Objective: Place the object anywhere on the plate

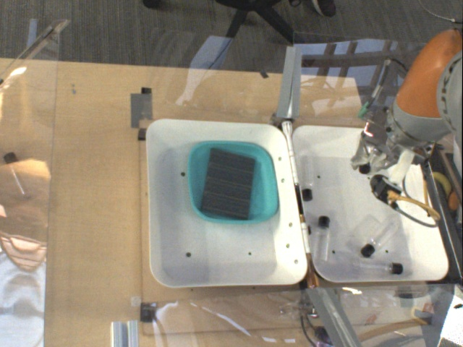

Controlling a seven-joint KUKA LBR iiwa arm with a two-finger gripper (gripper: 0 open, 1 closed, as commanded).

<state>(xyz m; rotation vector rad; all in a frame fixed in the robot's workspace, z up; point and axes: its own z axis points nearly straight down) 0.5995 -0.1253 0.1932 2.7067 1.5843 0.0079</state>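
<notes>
A dark grey ribbed rectangular block [229, 183] lies flat on the teal plate [269, 194], which sits in the left white bin [166, 215]. The block rests near the plate's middle, inside its rim. My gripper [373, 159] hangs over the upper right part of the right bin [434, 259], well away from the plate, under the grey wrist and orange band [428, 71]. Nothing shows in the gripper.
Several small black-capped clear pieces lie in the right bin, such as one cap [367, 250] and another [323, 222]. A yellowish cable [409, 207] loops below the wrist. A grey metal post [288, 85] rises behind the wall between the bins.
</notes>
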